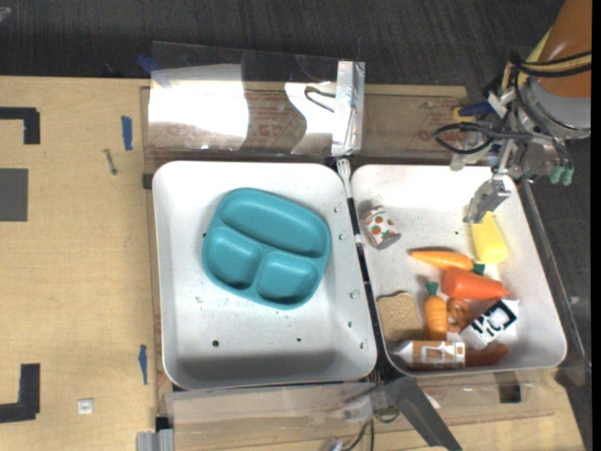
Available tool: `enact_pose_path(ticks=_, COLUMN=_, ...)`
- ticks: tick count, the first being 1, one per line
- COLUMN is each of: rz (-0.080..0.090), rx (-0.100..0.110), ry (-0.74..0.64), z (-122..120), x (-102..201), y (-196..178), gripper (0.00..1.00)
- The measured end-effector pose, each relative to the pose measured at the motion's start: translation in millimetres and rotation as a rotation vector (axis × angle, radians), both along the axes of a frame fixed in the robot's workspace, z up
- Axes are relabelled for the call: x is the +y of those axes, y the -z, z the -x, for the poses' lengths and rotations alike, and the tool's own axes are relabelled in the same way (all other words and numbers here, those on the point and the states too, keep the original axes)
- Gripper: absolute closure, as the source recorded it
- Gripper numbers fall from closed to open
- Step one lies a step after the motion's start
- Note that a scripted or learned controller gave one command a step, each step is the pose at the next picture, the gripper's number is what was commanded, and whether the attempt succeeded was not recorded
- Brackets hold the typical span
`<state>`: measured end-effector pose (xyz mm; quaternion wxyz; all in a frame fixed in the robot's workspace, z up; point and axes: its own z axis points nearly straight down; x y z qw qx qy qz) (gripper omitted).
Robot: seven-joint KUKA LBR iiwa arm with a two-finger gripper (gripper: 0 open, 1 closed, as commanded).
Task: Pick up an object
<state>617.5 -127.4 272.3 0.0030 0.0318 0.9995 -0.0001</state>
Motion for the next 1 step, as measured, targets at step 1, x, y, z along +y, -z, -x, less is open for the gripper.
enact_pose_path(ticks=1, rz=-0.002, rx=0.011, ry=-0.100, z=37.8, x=-27.4, y=146.3, gripper=0.00)
